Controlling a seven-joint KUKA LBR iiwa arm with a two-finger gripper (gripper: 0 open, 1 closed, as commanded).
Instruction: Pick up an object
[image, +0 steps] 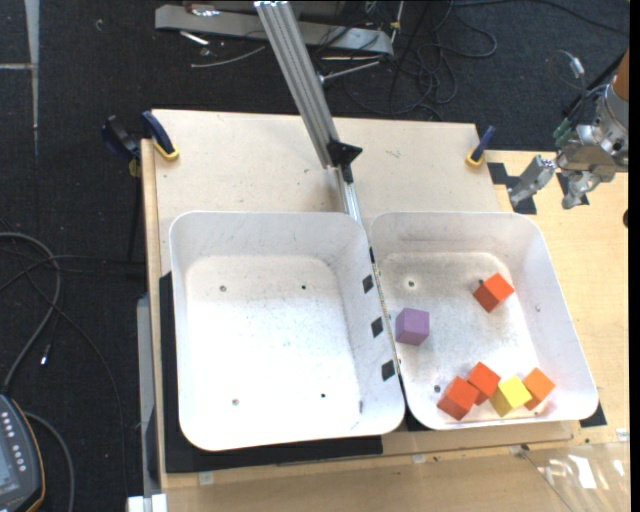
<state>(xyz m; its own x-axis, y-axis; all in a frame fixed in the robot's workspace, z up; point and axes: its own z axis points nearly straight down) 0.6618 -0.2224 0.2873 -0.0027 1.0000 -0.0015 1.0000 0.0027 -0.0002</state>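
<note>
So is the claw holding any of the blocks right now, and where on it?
Nothing is held. The claw hangs outside the right bin, past its far right corner, and all the blocks lie in that bin.

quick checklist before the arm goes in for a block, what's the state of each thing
1. Blocks present in the right bin: ok.
2. Isolated target: purple block stands apart from the others: ok.
3. Second isolated option: lone orange block: ok.
4. Cluster near the front wall, yellow block touching orange neighbours: not ok for a clean grasp.
5. Gripper is above the bench outside the bin, not over any block: not ok yet.
6. Gripper opening: cannot tell.
</note>
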